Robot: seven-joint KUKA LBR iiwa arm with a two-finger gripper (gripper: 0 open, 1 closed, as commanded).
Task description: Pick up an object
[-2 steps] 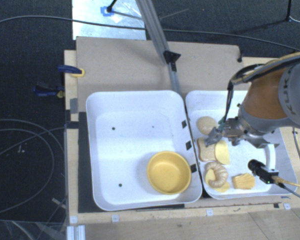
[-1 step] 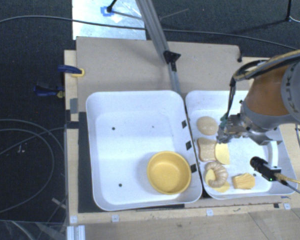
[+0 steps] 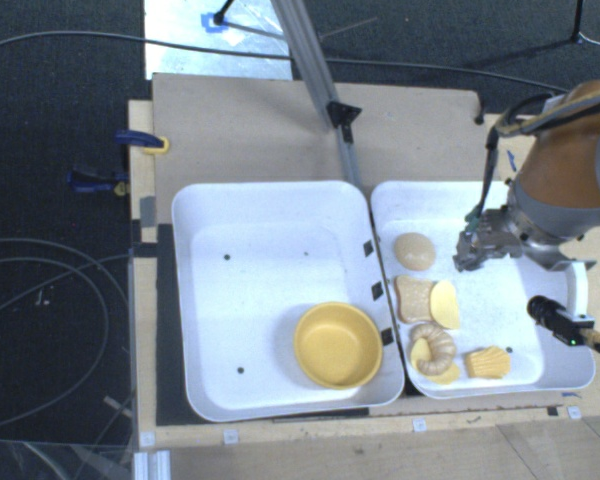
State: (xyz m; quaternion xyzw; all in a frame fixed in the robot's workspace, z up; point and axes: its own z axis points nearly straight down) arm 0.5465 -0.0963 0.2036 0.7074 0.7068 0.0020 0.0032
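Overhead, two shallow white plastic bins sit side by side on a tan board bench [image 3: 240, 118]. Left bin [image 3: 230, 218]: a round yellow plastic bowl [image 3: 338, 344] rests upright at its lower right, near the divide between the bins. Right bin [image 3: 540, 368]: five pale toy food items lie in its left half, namely a round beige bun-like piece [image 3: 415, 251] uppermost, a tan square slice of bread [image 3: 412, 297] below it, a yellow oval chip-like piece [image 3: 444, 305] overlapping the slice's right edge, a curled beige croissant-shaped piece [image 3: 435, 351] lower still, and a ridged yellow-orange wedge [image 3: 488, 363] to its right. A grey arm with an orange band [image 3: 570, 163] enters from the right of the frame; its dark two-finger gripper [image 3: 472, 254] hangs over the right bin's centre, just right of the bun-like piece (finger state cannot be told at this angle). Nothing is seen between its fingers. A grey metal pole [image 3: 310, 53] slants from the top of the frame down to the bins' upper junction.
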